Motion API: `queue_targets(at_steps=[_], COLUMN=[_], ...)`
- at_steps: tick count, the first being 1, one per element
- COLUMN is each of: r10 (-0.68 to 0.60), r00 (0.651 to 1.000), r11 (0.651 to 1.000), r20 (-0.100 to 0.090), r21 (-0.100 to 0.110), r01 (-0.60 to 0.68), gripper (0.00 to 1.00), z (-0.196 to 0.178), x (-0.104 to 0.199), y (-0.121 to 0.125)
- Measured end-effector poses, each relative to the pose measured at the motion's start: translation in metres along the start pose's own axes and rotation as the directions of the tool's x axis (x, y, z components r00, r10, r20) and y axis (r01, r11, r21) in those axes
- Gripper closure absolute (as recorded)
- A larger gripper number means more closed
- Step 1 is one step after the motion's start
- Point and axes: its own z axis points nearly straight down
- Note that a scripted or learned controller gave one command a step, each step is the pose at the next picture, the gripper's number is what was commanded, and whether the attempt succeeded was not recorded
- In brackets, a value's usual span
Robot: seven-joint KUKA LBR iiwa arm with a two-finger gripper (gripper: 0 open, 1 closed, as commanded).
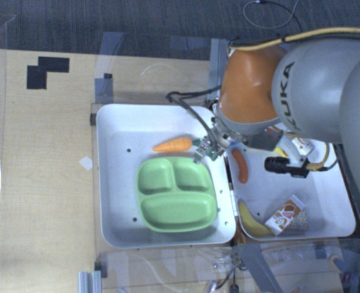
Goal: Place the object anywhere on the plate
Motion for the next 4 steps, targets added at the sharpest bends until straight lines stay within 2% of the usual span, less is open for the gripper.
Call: queue_targets(at_steps=[1, 2, 3, 4], r10=[0.050, 0.271, 0.255, 0.535], r00=[0.999, 0.962, 0.967, 0.845], r11=[0.999, 0.962, 0.966, 0.843], r20=[-0.002, 0.006, 0.011, -0.017], r21=[0.002, -0.027, -0.043, -0.051], r01=[-0.050, -0.271, -0.254, -0.535], gripper=[1.00, 1.00, 1.00, 1.00], z=[0.046, 0.076, 0.079, 0.078], x=[0.076, 0.083, 0.124, 0.089], y=[-0.008, -0.010, 0.045, 0.003])
